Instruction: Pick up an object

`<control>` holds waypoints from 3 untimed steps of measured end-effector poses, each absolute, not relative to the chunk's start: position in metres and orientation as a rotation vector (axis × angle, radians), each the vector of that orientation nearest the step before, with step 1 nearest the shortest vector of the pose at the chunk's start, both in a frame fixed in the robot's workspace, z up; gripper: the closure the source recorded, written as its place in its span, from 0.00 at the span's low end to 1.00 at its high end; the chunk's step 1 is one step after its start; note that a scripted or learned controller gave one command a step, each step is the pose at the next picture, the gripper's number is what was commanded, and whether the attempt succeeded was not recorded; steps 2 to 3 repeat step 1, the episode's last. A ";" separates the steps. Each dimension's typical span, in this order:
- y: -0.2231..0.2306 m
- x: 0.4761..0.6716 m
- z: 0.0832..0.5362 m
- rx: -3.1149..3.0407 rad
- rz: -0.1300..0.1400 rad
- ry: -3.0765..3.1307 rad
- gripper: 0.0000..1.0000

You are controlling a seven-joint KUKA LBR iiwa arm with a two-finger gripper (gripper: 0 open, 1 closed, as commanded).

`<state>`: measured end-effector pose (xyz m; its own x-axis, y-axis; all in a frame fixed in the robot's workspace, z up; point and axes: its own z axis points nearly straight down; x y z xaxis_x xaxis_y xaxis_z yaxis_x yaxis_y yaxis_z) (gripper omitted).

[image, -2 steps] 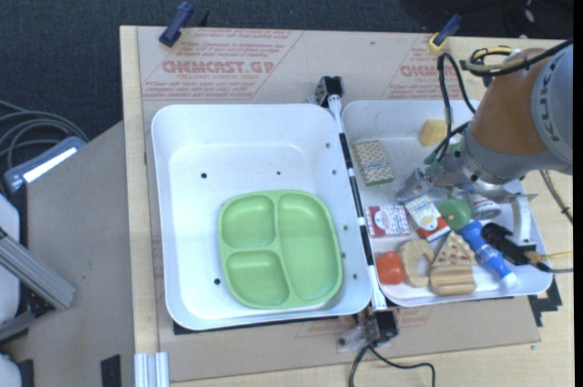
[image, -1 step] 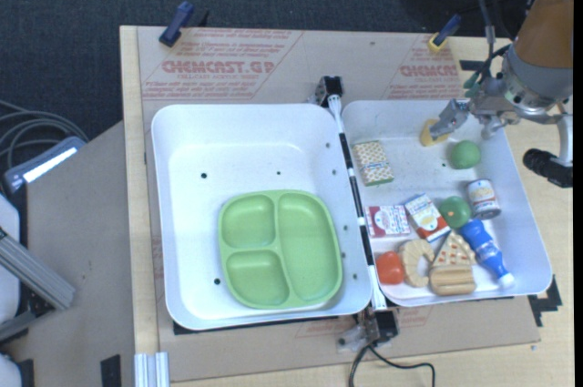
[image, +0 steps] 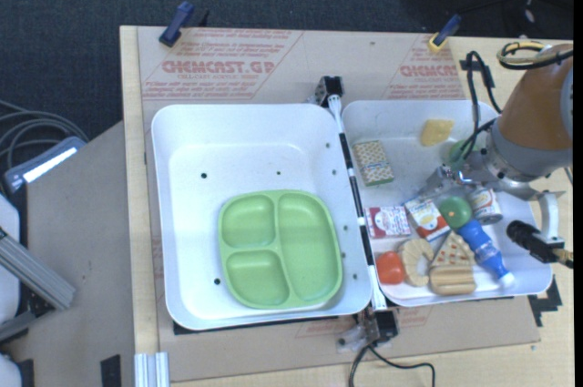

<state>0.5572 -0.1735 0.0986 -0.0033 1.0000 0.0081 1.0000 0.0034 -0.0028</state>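
Note:
The right bin [image: 401, 123] holds several small items. Among them are a yellow block [image: 437, 132], a patterned box [image: 373, 161], two red-and-white packets [image: 390, 219], a green ball [image: 455, 212], a blue bottle [image: 483, 250], a red tomato [image: 390, 268], a round cracker [image: 416, 259] and a bread roll [image: 451, 284]. My gripper [image: 451, 180] is low in this bin, just above the green ball and the packets, with a small can [image: 487, 206] at its right. The wrist hides its tips.
The left bin [image: 182, 148] holds a green divided plate [image: 279, 247]. A black clamp [image: 330, 88] sits where the bins meet at the back. The arm's orange band [image: 542, 107] hangs over the right bin's far right corner.

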 end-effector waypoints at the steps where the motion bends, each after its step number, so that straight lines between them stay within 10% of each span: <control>1: -0.186 0.652 0.085 -2.191 -0.021 -2.212 0.00; 3: -0.186 0.652 0.085 -2.191 -0.021 -2.212 0.00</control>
